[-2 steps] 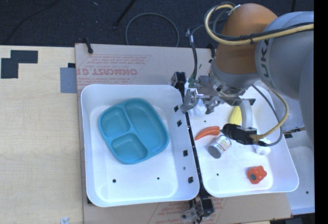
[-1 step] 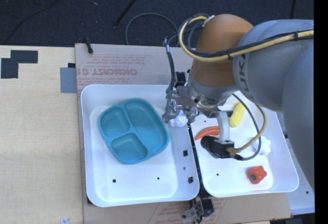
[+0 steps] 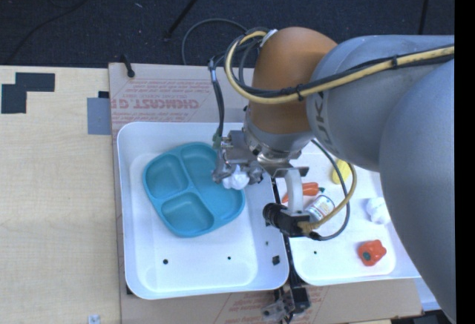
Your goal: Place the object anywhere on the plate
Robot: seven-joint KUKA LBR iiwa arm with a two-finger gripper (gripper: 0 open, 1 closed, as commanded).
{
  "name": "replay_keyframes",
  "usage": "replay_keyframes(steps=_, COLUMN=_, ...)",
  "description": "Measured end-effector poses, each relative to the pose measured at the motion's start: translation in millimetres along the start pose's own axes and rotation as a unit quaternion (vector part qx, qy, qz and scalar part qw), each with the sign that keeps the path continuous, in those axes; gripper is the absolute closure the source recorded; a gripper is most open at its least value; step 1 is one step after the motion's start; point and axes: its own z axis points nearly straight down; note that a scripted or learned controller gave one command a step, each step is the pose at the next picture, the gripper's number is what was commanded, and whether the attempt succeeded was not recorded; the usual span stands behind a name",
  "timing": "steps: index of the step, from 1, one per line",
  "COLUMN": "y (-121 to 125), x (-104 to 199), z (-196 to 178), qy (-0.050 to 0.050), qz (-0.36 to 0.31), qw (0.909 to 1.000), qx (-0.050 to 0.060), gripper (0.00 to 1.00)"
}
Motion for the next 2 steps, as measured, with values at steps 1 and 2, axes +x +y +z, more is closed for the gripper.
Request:
replay_keyframes(steps=1, y=-17.0, x=56.0, z=-6.9, qy=0.000, qz=-0.001, qw=1.0000, qx=-0.002, gripper=1.00)
replay_keyframes(steps=2, y=-16.5, x=54.2, z=-6.7, qy=-0.001, qz=0.000, qw=1.0000, qx=-0.002, gripper=0.00)
